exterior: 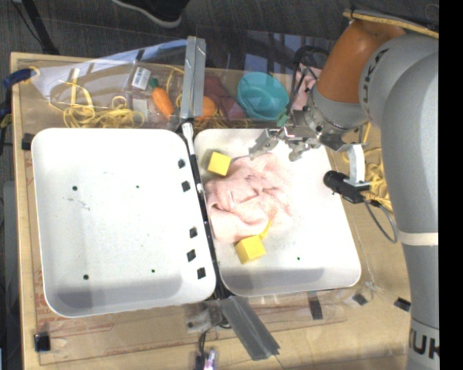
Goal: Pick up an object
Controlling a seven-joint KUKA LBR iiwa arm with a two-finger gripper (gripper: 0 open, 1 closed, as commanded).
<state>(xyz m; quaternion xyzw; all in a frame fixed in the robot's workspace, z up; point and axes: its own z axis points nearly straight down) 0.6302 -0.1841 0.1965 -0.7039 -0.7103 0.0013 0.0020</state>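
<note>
The right bin (332, 237) holds a crumpled pink cloth (247, 191) with a yellow cube (218, 163) at its upper left and a second yellow cube (250, 248) at its lower edge. My gripper (281, 146) hangs over the bin's far edge, just above the cloth's upper right part, and its metal fingers (260, 146) stand spread apart with nothing between them. The grey arm with the orange band (347, 60) comes in from the upper right.
The left bin (108, 222) is beside it, split off by a ridge with black clips (193, 230). Behind the bins lie a teal bowl (262, 95), an orange carrot-like toy (163, 101), yellow cords (85, 110) and a clear plastic bag (108, 75).
</note>
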